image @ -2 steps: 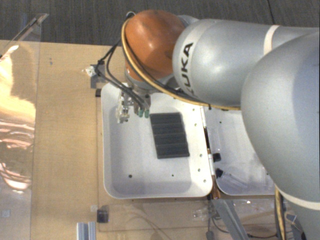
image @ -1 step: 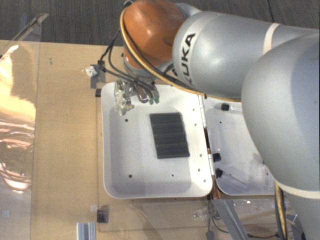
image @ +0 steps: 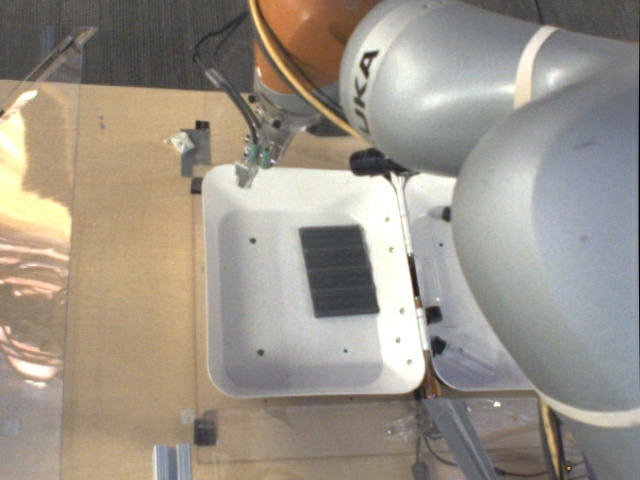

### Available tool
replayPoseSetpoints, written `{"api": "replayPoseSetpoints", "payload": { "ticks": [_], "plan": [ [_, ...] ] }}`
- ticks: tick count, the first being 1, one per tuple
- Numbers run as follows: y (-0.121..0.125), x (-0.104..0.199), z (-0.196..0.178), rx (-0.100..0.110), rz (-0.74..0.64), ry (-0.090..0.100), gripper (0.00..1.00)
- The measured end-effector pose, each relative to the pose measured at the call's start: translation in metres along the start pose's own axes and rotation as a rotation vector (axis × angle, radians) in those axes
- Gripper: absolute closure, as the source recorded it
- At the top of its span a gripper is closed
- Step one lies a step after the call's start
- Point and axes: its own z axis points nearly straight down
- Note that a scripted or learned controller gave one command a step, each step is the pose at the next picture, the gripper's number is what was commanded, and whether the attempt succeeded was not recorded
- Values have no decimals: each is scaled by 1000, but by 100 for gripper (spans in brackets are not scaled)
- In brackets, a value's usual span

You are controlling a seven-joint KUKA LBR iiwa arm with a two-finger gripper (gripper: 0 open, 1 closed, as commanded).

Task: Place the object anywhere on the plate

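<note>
Camera view shows the gripper (image: 248, 164) hanging over the 11 o'clock corner of the left bin (image: 228, 298), and whether it is open or closed, or carrying anything, I cannot tell. A dark, flat, ribbed rectangular plate (image: 339, 270) lies near the middle of that smooth white bin, toward 5 o'clock from the gripper, and I cannot make out the object to be placed. A good placement likely means travelling toward 5 o'clock, centring over the plate, then lowering gently before release.

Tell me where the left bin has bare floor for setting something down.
Around the dark ribbed plate: a wide strip toward the left bin's left wall, a band along its near wall. The gripper crowds the far-left corner.
</note>
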Motion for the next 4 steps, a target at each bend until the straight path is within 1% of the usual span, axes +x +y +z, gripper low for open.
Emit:
{"api": "replayPoseSetpoints", "payload": {
  "ticks": [1, 2, 3, 4],
  "plan": [
    [-12, 20, 128, 3, 39, 4, 100],
    [-4, 8, 132, -3, -621, -1, 100],
    [-41, 77, 51, -4, -909, -3, 100],
    [-52, 86, 108, -5, -1835, -1, 100]
  ]
}}
